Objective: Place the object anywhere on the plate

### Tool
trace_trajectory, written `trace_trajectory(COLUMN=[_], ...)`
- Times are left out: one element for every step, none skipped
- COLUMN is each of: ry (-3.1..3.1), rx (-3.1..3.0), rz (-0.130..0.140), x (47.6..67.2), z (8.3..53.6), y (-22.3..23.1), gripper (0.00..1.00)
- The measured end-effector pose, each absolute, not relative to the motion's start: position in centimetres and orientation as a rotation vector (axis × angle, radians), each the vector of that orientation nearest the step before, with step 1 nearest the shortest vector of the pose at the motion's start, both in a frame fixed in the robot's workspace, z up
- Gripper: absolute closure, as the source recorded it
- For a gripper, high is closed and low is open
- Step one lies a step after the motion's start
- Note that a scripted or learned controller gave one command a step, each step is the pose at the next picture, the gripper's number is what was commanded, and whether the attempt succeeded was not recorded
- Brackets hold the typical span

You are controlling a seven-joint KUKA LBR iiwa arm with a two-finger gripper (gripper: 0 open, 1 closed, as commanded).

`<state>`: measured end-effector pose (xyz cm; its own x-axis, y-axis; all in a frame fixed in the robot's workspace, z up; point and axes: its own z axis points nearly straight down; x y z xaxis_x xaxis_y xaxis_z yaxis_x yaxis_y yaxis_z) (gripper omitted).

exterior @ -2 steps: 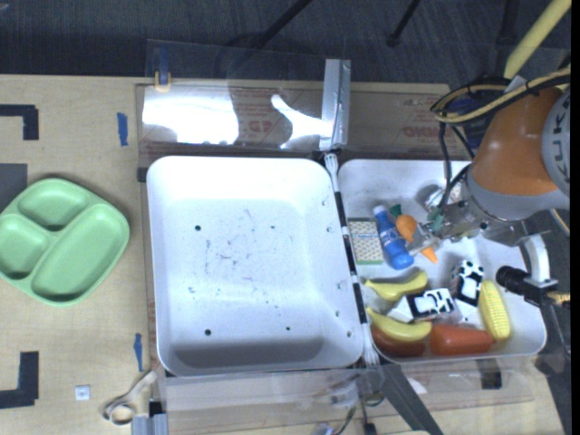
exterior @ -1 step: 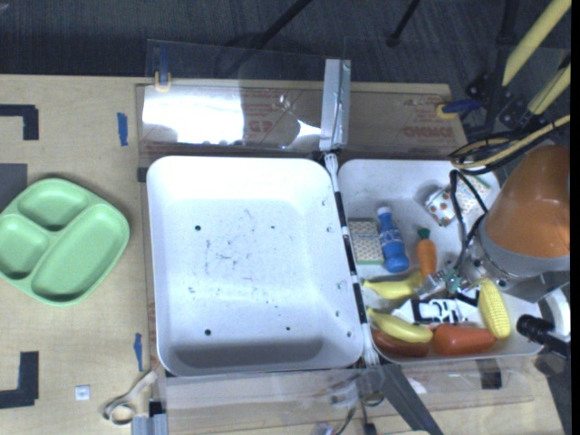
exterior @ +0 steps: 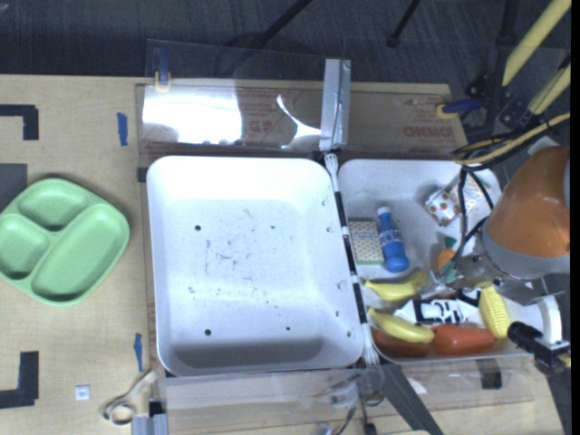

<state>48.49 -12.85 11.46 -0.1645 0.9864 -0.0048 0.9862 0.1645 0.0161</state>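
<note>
The arm (exterior: 535,216) is reaching into the right bin (exterior: 362,184), and its gripper (exterior: 450,279) is working low among the clutter there; whether the claw is wide or narrow I cannot tell. This looks like the picking step, with no object lifted yet. Near the gripper are lying two bananas (exterior: 396,288), a blue bottle (exterior: 391,240), a corn cob (exterior: 493,309) and a red pepper (exterior: 464,337). The green plate (exterior: 60,240) is sitting well apart, beyond the left bin (exterior: 240,175). Next comes a firm grasp, then a long carry across to the plate.
</note>
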Motion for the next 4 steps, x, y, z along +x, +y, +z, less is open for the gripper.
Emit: trace_trajectory(ry=[1.700,1.892,2.114,2.358], rx=[2.643,2.512,2.324,2.075], rz=[-0.002,-0.003,0.000,0.002], x=[54.8,50.9,53.4,54.7], z=[18.4,16.3,18.4,18.4], y=[-6.3,-10.1,-4.7,-1.0], gripper=[1.00,1.00,1.00,1.00])
